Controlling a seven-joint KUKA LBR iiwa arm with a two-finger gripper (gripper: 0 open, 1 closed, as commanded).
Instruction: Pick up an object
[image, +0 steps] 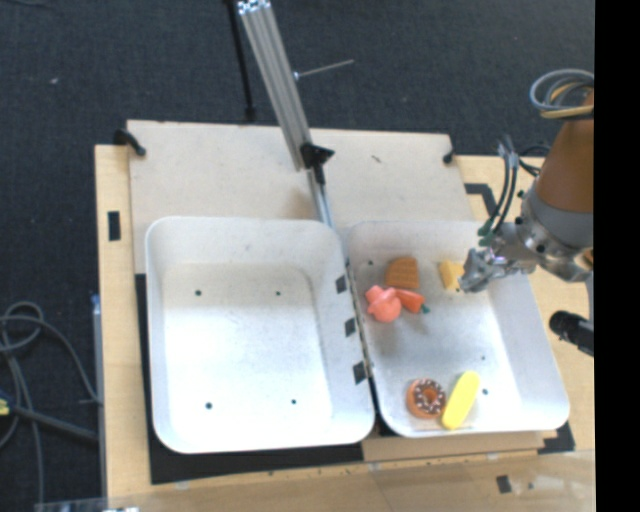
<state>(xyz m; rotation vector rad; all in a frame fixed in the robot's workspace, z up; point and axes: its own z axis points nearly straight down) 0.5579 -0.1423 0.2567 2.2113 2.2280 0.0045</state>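
The right bin (520, 350) holds several small objects. A brown bread-like piece (403, 271) lies near its back, with a pink and orange toy (388, 301) just in front of it. A small yellow piece (451, 274) sits at the back right, partly hidden by my gripper (476, 275), which hangs directly beside it on its right. A chocolate donut (426, 398) and a yellow banana-like object (461, 399) lie side by side at the bin's front. Nothing shows between my fingers.
The left bin (170, 300) stands beside the right one. A slanted metal pole (285, 95) rises from the bench behind the bins. Cables run along the arm at the right and on the floor at the left.
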